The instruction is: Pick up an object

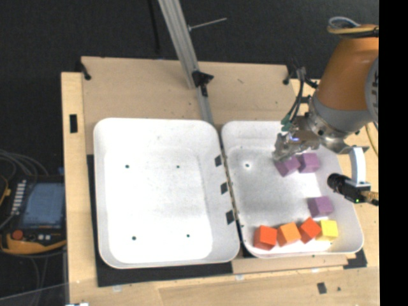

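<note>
- While the grey arm with its orange band (347, 69) reaches in over the right-hand shallow white bin (255, 190), the two-finger gripper (288, 146) hangs low at the upper part of that bin, just above a pair of small purple blocks.
- The nearer purple block (287, 166) sits right under the gripper tip and touches its neighbour, the second purple block (310, 162); contact with the tool cannot be told from this slant.
- Whether the tool is released or clenched I cannot tell; the wrist hides it.
- No block looks lifted, so I judge the pick not yet done: closing and raising are left.
- Other candidates lie well apart: a third purple block (320, 206), and along the near wall a row of red-orange cube (265, 236), orange cube (289, 233), red cube (310, 229) and yellow cube (329, 228).
- The left-hand white bin (159, 190) plays no part.
</note>
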`<state>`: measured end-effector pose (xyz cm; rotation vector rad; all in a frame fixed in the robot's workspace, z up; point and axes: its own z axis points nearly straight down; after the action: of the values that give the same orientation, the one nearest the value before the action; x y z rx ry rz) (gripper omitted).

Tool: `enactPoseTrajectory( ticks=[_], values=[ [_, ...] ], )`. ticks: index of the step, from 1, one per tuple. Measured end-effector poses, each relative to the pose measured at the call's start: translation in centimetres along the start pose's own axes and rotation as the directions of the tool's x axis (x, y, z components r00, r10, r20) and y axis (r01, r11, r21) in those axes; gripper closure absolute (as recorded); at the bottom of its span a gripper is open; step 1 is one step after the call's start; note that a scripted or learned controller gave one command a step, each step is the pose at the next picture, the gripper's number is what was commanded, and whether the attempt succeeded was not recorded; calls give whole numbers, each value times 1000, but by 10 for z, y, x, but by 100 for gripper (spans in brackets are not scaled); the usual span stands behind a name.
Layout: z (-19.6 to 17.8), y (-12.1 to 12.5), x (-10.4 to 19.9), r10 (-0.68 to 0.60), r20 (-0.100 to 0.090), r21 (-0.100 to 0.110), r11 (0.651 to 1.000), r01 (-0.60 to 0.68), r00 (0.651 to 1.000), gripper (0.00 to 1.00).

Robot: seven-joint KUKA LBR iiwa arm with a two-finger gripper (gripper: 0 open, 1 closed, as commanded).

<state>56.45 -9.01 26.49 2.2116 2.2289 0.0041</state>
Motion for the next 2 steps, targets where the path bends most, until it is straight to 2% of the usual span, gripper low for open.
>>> enactPoseTrajectory(
  ticks=[2],
  values=[
    [3, 23, 88, 2, 1, 0, 1000, -2, 1000, 100]
  ],
)
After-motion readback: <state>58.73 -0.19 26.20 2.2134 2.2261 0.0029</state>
